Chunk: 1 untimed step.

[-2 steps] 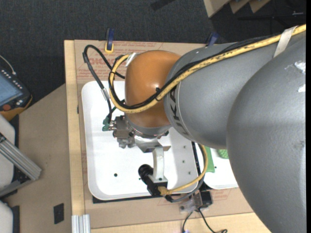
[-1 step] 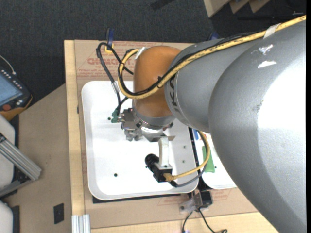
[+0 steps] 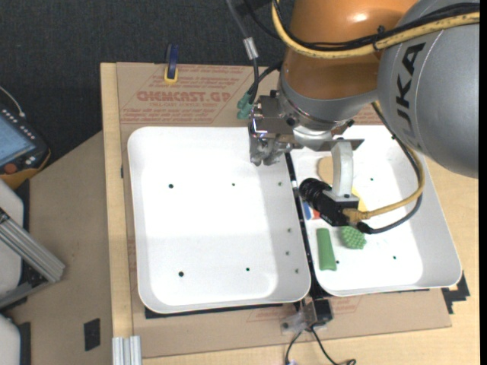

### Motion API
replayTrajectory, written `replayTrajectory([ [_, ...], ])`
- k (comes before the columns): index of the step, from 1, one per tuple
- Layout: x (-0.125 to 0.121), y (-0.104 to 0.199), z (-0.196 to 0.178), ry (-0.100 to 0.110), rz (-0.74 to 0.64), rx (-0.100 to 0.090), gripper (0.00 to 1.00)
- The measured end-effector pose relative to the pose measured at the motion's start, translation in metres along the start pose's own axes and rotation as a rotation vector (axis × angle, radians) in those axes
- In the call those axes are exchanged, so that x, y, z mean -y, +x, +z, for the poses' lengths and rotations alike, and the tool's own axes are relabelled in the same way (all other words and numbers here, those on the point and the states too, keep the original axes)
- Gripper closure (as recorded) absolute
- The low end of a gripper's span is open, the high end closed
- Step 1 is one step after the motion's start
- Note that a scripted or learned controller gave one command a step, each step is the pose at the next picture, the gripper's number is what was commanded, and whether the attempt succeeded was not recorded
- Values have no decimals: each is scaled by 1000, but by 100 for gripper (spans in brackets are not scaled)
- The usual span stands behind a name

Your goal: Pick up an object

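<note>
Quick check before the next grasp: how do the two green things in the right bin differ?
The green bar is long, narrow and smooth-sided, lying lengthwise near the right bin's left wall. The green knobbly piece is short, rounded and bumpy, just right of the bar and partly under a yellow cable. The bar is the deeper green. Both lie in the same bin.

Even overhead light, fairly bright. Left bin (image 3: pixel 213 226) slightly blown out w/ soft grey shadow in upper part. Arm (image 3: pixel 358 44) close to lens, soft focus; sheen on orange band. Mild grain.
</note>
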<state>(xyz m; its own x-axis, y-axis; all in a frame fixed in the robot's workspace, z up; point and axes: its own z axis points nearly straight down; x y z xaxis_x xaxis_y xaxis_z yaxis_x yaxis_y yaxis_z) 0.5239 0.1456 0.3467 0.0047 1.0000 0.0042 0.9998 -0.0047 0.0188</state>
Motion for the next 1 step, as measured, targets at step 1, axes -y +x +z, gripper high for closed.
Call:
replayTrajectory([
  [1, 46, -61, -8, 22, 2, 5, 100],
])
